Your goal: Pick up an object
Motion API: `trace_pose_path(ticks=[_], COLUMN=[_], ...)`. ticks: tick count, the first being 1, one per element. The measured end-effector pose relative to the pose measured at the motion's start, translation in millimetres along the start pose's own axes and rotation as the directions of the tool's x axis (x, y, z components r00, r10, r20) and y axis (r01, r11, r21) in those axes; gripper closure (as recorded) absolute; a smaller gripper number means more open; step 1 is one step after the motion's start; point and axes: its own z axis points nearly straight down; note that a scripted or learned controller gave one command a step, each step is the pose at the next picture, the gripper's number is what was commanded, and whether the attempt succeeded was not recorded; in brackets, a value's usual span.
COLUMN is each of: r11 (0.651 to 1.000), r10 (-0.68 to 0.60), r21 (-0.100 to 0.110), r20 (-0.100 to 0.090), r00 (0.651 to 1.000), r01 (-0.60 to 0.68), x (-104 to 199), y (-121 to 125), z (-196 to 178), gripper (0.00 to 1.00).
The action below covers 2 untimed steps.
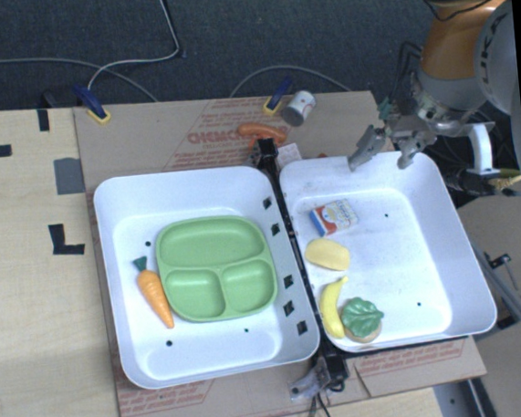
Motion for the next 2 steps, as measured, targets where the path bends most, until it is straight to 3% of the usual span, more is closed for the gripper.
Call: trace_pose_path(ticks=[1, 2], r11=[1.0, 1.0], r10=[-0.001, 0.0], r21=[-0.01, -0.004], r20=[0.003, 0.001], r00=[1.0, 1.0], r01=[0.001, 0.0], x=[46, 47], y=[-12, -39], z=[136, 144], gripper=[0.0, 0.0])
